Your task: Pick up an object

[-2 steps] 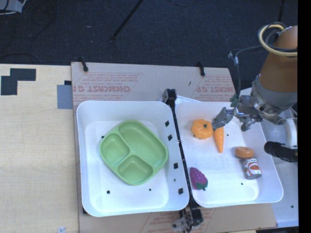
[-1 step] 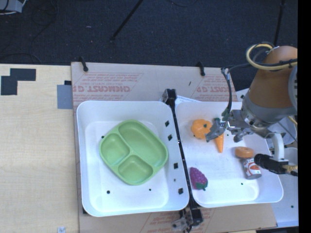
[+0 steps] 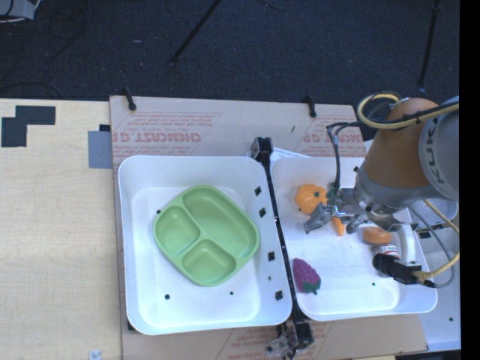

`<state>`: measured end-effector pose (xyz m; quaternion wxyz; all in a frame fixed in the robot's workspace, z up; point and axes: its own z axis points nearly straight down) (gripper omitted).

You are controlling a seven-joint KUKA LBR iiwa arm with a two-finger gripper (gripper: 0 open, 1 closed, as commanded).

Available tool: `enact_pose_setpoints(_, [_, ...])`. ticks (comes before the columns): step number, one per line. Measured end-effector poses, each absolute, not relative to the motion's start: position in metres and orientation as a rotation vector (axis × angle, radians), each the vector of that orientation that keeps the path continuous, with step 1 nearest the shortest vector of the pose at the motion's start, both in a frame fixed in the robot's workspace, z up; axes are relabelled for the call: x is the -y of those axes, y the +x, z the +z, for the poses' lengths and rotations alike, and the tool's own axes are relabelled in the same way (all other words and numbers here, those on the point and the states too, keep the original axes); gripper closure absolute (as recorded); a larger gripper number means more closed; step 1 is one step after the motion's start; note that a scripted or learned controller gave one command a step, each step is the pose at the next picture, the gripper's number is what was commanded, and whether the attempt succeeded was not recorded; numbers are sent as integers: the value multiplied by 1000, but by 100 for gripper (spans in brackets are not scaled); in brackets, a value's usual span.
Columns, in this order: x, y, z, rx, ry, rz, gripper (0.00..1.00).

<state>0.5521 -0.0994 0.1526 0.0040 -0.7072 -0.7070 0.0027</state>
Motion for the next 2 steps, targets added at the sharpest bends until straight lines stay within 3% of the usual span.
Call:
enact_pose_setpoints(1, [91,545,104,2216,-2218,6,0])
enact_pose_setpoints(2, [93,546,116,2207,-2227,6,100])
